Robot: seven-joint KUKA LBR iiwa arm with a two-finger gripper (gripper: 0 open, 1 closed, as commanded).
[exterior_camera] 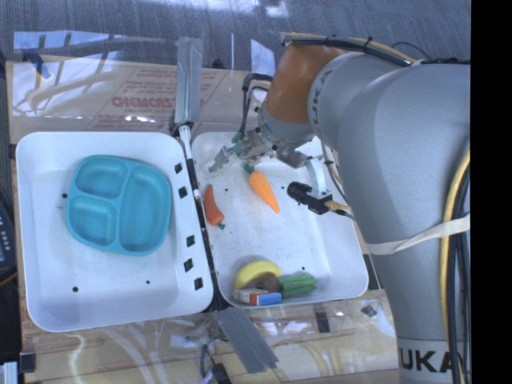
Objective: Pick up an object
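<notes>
Operator, your pincer (238, 152) hangs low over the far end of the right bin (320, 250), beneath the arm's orange band (292, 82). Whether it is released or clenched cannot be told from this view; nothing is seen between its tips.

Just beside it, on the bin floor, lies one orange toy carrot (264, 190) with a green stub at its far end, clear of the pincer. Toward the dividing wall lies one red-orange pepper-like piece (213, 206), well apart from the carrot. At the near edge of the same bin sits a cluster: one yellow banana-shaped piece (254, 273), one green item (299, 284), and one small flat box (258, 298) in red, white and blue; its print is too small to read.

The left bin (48, 278) holds one teal divided plate (120, 204) with three compartments.

Legible writing: "KUKA" on the arm's base (424, 362), partly cut off. Red print on the cardboard (136, 94) behind the bins is unreadable.
</notes>
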